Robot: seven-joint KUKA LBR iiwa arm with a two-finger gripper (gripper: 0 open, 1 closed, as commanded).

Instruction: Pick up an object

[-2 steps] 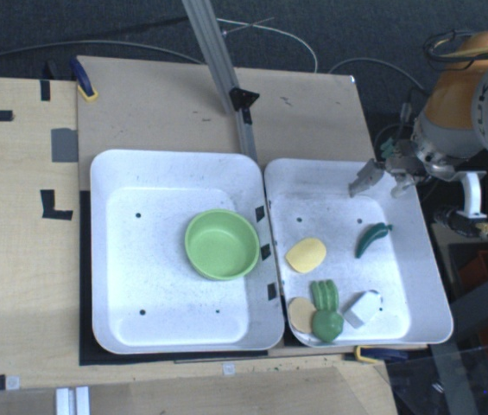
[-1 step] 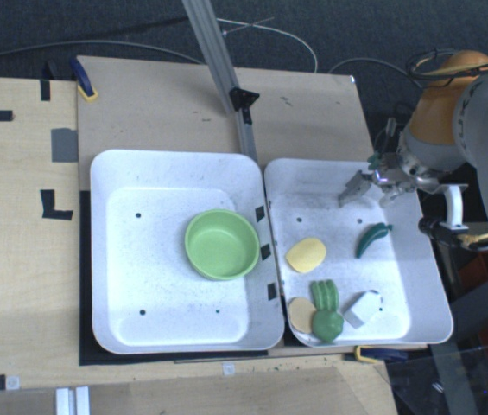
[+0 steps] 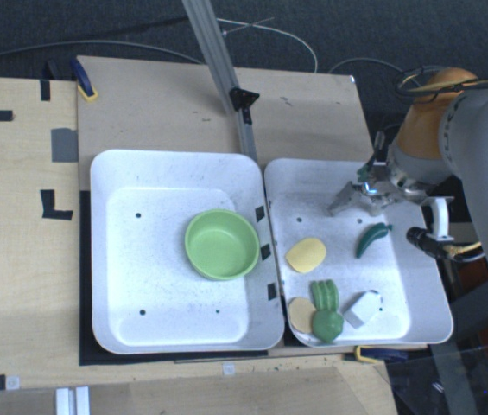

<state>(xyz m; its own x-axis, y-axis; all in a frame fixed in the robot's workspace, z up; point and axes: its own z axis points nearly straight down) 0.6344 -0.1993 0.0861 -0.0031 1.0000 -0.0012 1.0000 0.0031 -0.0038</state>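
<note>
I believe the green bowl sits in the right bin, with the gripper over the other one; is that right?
Not quite: the camera view shows the green bowl in the left bin, with the gripper over the other one, the right bin.

Fixed overhead cam, slanted, both bins (image 3: 105, 258)

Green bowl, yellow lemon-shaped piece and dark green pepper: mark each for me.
Green bowl (image 3: 221, 244): camera view, inner bottom.
Yellow lemon-shaped piece (image 3: 306, 254): camera view, middle of top.
Dark green pepper (image 3: 370, 238): camera view, mid-body.
</note>
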